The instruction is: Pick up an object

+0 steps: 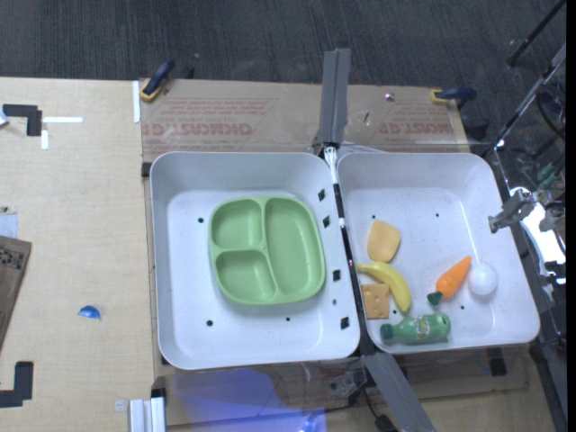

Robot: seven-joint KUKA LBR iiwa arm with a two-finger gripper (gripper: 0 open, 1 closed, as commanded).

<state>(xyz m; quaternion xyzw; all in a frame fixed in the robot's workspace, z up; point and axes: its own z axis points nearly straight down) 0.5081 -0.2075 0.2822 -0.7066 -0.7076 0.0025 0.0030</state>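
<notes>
I sit at the right bin's [504, 183] right rim; open or shut, I cannot tell. The carrot [453, 275] lies lower left of me, slanting toward me, beside a white ball [483, 280].

Robot lab, my test station. Plywood worktop [72, 241] with black tape corner marks [27, 120], two white bins [162, 241] butted side by side, cardboard sheet [234, 120] clamped down with blue-yellow clamps [158, 76]. Dark carpet [225, 16] behind. Toy food [389, 282] and green divided plate [267, 248] as props, metal stand legs at right.
</notes>
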